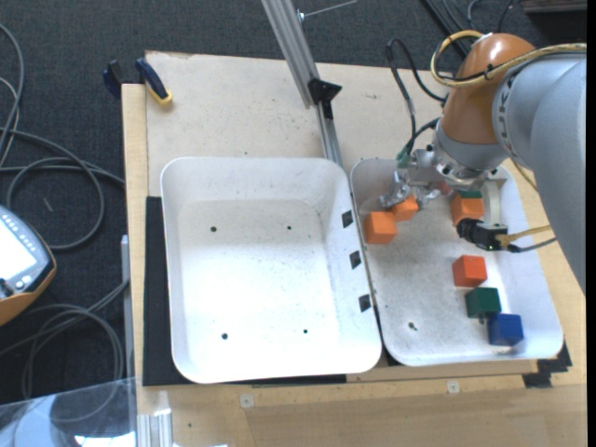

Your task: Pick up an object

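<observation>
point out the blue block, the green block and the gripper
blue block [506, 328], camera view, top face
green block [482, 301], camera view, top face
gripper [402, 197], camera view, between the fingertips

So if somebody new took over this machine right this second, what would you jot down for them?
Gripper: low in the right bin, far end; I can't tell whether it grips anything.
Blocks, all in the right bin: orange block by the gripper, another orange block at its tip, orange cube, green block, blue block.
Done: nothing visibly lifted.
Left: grasp one and raise it.
</observation>
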Action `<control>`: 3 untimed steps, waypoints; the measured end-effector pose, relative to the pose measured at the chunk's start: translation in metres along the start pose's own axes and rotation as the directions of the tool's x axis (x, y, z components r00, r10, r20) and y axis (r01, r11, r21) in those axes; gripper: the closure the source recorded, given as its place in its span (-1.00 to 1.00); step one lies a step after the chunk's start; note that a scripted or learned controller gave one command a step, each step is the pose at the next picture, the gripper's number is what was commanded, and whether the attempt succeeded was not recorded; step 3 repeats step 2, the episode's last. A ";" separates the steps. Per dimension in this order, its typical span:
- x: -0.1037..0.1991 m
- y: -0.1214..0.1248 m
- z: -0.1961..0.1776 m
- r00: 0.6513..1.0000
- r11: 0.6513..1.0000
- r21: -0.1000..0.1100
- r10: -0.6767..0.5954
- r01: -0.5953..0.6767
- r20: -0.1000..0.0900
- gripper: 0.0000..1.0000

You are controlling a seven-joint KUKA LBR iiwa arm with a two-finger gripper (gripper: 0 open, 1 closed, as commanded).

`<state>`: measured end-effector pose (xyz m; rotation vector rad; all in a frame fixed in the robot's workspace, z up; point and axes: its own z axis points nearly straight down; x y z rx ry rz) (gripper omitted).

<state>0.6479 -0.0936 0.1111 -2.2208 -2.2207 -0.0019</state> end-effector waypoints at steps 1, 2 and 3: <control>0.079 0.015 -0.094 1.000 1.000 -0.010 -0.008 0.008 -0.001 1.00; 0.155 -0.046 -0.096 1.000 1.000 0.006 -0.009 0.009 -0.003 1.00; 0.155 -0.046 -0.096 1.000 1.000 0.006 -0.009 0.009 -0.003 1.00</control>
